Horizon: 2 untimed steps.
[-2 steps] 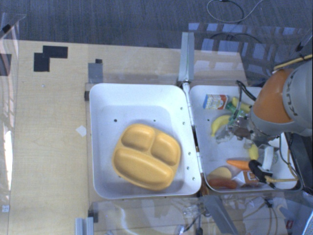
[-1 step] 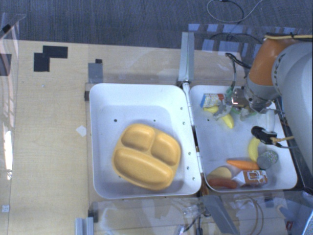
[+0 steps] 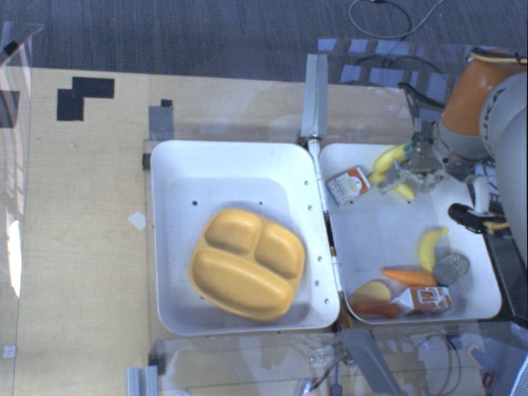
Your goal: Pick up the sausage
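Camera view, left to right. Counter [image 3: 82,246] is pale wood. Left bin [image 3: 177,172] carries one yellow compartment tray [image 3: 247,262], lying toward 6 o'clock of that bin's floor.

Right bin [image 3: 363,246] holds the clutter. At 10 o'clock sits a small white carton [image 3: 347,185]; just beside it, toward 12 o'clock, a yellow banana [image 3: 388,158]. Gripper [image 3: 410,174] is low over this far corner, right at that banana. Cannot tell whether the fingers are apart or together; the wrist hides them and the picture is too coarse there.

Sausage [image 3: 375,308] lies at 6 to 7 o'clock of the right bin, against the near wall. It is reddish, with its long axis running roughly 9 to 3 o'clock, parallel to that wall. A pale round item [image 3: 373,290] touches it on the far side; an orange carton [image 3: 429,300] and a carrot [image 3: 409,277] sit just beside it toward 3 o'clock. A second banana [image 3: 431,247] and a grey disc [image 3: 451,267] lie further right.

Judgement: from the gripper the sausage lies toward 6 o'clock, across the bin. Mid-floor is open for the transit; the grasp site is crowded. Closing across the short axis looks tight, with wall on one flank and the pale item on the other.
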Each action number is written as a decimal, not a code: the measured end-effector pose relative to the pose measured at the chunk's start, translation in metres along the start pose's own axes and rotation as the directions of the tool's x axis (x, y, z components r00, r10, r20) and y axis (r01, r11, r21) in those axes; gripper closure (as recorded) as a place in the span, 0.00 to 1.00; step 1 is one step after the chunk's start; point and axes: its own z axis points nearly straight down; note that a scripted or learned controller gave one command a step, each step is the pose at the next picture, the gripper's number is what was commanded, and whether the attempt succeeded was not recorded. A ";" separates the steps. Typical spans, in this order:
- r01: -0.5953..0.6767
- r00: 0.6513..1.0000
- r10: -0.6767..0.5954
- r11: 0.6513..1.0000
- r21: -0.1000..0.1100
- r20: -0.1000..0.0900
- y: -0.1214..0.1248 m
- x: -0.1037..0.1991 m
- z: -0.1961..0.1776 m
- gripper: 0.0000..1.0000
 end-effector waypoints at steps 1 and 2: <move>0.265 0.964 -0.265 0.964 -0.027 0.016 -0.032 -0.007 -0.003 0.00; -0.309 0.951 0.309 0.951 0.025 0.008 -0.006 0.015 -0.002 0.00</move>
